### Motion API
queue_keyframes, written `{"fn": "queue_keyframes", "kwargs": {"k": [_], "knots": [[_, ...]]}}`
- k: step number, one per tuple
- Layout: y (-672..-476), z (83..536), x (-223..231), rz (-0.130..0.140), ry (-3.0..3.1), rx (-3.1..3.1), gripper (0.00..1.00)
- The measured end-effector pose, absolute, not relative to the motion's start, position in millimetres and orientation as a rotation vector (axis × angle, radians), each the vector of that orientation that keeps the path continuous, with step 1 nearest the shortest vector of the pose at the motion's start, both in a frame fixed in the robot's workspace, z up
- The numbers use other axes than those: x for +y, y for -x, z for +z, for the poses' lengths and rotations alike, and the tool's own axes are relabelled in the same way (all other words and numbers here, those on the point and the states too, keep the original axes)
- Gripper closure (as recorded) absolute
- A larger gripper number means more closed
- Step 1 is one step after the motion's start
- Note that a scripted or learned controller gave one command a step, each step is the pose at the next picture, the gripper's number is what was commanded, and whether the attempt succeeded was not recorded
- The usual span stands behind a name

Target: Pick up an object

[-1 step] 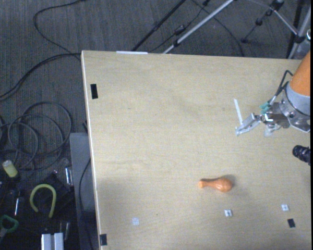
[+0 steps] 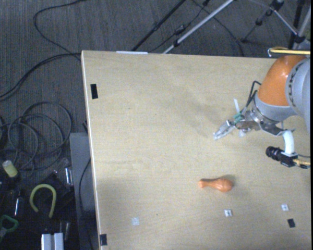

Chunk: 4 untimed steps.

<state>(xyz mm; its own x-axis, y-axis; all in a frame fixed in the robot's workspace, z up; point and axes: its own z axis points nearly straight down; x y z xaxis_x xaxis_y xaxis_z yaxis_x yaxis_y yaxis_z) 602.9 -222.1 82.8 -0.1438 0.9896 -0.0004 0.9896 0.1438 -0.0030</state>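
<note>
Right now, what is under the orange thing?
The orange thing lies on the bare wooden board. Nothing else shows beneath it, though the spot it covers is hidden. The tool is apart from it, up and to the right.

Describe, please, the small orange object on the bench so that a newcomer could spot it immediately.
Start at the wide tan bench top and look at its near right part, below the arm's hand. There lies an orange, pear-shaped object, bulbous at the right and tapering left. The tiny markers beside it are black or white squares.
</note>
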Motion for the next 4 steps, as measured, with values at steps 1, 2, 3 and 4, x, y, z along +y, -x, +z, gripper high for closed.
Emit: {"fn": "queue_keyframes", "kwargs": {"k": [1, 2, 3, 4], "knots": [[-622.0, 83.1, -141.6, 0.002, 1.961, -2.452, 0.00], [-622.0, 91.6, -140.4, 0.002, 1.958, -2.452, 1.00], [-621.9, 91.6, -140.4, 0.002, 1.959, -2.452, 0.00], [-668.0, 83.1, -110.1, 0.003, 1.992, -2.429, 0.00]]}}
